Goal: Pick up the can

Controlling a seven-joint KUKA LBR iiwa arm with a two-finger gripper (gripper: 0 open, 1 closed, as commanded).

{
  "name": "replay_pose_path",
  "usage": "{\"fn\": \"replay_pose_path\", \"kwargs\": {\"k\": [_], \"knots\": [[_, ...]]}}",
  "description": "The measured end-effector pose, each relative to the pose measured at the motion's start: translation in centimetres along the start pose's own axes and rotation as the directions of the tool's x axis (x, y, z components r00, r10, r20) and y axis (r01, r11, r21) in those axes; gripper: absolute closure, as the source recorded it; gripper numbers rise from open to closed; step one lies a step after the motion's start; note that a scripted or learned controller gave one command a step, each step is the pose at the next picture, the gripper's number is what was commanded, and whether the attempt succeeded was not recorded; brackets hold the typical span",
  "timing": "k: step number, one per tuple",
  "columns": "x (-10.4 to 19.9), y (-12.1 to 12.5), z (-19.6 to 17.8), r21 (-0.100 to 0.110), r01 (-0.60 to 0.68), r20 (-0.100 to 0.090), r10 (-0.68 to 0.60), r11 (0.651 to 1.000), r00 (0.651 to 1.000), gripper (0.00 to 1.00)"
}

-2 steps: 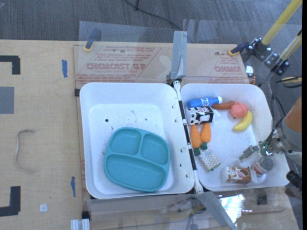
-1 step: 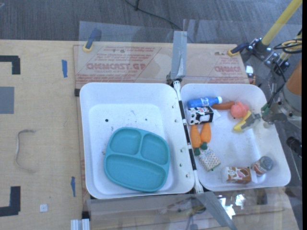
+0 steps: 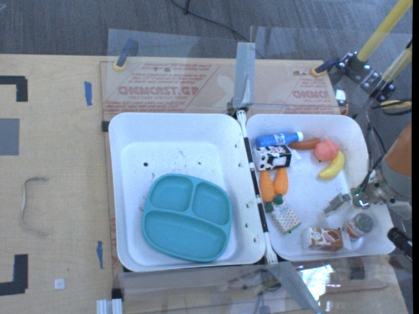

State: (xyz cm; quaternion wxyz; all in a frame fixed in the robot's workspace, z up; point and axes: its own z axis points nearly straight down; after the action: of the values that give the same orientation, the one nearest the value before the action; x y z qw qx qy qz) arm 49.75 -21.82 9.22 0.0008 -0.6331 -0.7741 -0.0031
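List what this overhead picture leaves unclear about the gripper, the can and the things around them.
- Gripper: small and blurred in the camera view; open or shut cannot be told.
- Arm: cut off by the right edge.
- Can: seen mostly from above; label too small to read, and contact with the gripper is unclear.
- Packet beside the can: print too blurred to identify.
- Blue bottle: label unreadable at this size.

left bin (image 3: 124, 175): teal plate (image 3: 187, 217) | right bin (image 3: 357, 131): blue bottle (image 3: 278, 139), banana (image 3: 332, 165), carrots (image 3: 273, 184)
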Motion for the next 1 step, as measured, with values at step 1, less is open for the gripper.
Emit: {"fn": "replay_pose_path", "kwargs": {"k": [1], "knots": [[0.20,4.19,0.36,-0.003,0.080,0.012,-0.080,0.997,0.997,0.00]]}}
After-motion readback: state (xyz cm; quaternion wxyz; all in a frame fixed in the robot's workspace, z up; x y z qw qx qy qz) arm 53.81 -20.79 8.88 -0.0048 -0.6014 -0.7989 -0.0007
